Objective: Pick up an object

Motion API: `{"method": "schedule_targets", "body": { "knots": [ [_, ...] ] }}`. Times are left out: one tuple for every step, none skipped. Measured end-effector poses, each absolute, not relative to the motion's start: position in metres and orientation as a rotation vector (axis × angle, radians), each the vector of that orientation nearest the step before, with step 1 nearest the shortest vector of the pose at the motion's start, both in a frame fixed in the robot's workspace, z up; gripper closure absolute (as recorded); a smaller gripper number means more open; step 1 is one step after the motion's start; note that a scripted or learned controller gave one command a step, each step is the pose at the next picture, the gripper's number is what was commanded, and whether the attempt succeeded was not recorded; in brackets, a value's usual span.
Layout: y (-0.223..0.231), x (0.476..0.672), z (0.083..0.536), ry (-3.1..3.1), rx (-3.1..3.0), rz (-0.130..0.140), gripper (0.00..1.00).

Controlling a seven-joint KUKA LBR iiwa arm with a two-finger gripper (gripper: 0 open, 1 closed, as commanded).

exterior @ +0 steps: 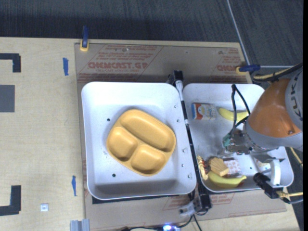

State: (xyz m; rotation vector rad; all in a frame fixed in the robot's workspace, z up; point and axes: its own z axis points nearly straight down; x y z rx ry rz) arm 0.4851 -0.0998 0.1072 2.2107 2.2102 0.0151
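We note the gripper (234, 146) low over the right bin (287, 177), above a banana (225, 180); finger state cannot be determined.

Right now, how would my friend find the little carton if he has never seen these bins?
Look at the right bin, the one the arm reaches into. The carton lies near its far left corner, beside a banana. It is the white box with blue and orange print, unlike the yellow fruit and the snacks at the near edge.
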Motion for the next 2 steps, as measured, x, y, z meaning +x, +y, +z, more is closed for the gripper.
{"method": "schedule_targets", "body": {
  "knots": [
    [-0.1, 0.485, 0.107, 2.21, 2.211, 0.015, 0.0],
    [-0.095, 0.48, 0.086, 2.22, 2.22, 0.003, 0.0]
  ]
}}
